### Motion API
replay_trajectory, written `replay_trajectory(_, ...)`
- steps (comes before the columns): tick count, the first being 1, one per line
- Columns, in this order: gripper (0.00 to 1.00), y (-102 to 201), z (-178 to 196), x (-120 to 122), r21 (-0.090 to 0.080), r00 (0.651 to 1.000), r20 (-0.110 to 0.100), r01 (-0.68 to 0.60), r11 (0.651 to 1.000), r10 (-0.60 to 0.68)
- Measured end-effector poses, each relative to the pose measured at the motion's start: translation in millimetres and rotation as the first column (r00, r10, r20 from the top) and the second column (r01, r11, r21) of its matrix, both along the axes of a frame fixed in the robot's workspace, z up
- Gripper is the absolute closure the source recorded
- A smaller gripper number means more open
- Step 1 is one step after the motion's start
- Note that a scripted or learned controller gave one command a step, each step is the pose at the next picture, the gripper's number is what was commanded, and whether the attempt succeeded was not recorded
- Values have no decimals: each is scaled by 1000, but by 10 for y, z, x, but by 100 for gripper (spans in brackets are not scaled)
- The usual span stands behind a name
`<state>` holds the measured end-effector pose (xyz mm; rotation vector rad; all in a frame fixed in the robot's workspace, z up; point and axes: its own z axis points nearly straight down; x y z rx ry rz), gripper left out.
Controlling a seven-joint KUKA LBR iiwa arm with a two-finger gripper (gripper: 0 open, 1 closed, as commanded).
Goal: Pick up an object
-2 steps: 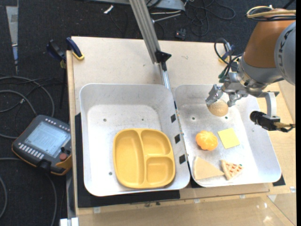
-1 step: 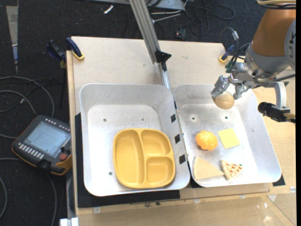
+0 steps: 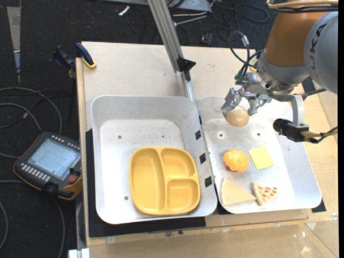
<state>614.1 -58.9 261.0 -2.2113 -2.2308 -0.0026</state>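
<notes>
The gripper hung over the far end of the right bin, its two grey fingers spread apart and pointing down. A tan, rounded lump like a bread roll sat right under the fingertips, touching or nearly touching them; whether the fingers actually had hold of it could not be told, since the roll's bulk showed below the tips rather than clearly between them.

Nearer the camera than the gripper, well below it in the same bin, lay an orange ball, and just to the right of that a flat yellow square. Further toward the near rim lay a pale wedge and, beside it on the right, a small pizza slice.

To the left of the gripper stood the left bin, with a yellow divided plate resting in its near half. A grey metal pole rose at a slant from the bench behind the gripper and to its left, and a handheld controller lay on the floor far to the left.
</notes>
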Motion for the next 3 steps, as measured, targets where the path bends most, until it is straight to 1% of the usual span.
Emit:
replay_trajectory(1, 100, 531, -91, -98, 0, 1000, -2, 1, 1000, -1)
replay_trajectory(3, 100, 1576, -58, -67, 0, 1000, 0, 0, 1000, 0)
